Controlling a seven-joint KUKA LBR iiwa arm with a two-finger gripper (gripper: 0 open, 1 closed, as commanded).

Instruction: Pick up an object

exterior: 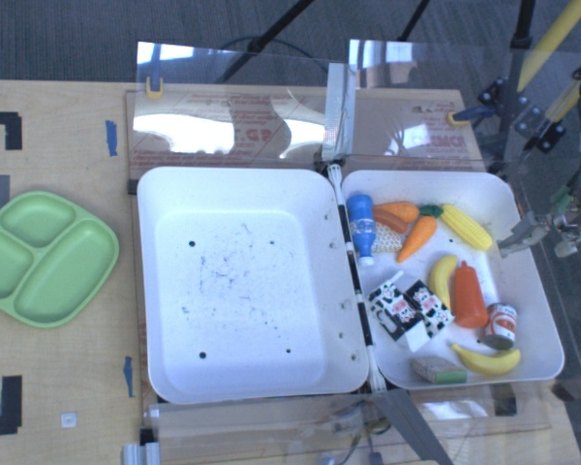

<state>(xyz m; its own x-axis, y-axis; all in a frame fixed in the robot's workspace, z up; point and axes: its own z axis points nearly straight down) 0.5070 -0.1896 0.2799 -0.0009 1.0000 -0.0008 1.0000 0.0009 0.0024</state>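
Clutter fills the right bin, one of two shallow white bins standing side by side on the wooden desk. Inside it lie a blue-capped bottle against the left wall, two carrots near the top with green tops pointing right, and a corn cob just beside them. Lower down sit a black-and-white cow-patterned carton, an orange-red bottle touching a yellow banana on its left, a small can, a second banana near the front wall, and a flat green-edged block just beside it. The left bin shows only faint scuff marks and a few dark spots. A green divided plate rests on the desk well apart to the left. The gripper hangs at the right rim of the right bin, partly blurred against the clutter behind; whether its fingers are spread or closed cannot be told. Nothing is visibly between them. The corn cob lies nearest, to the gripper's left, apart from it; the remaining items lie lower and further left.
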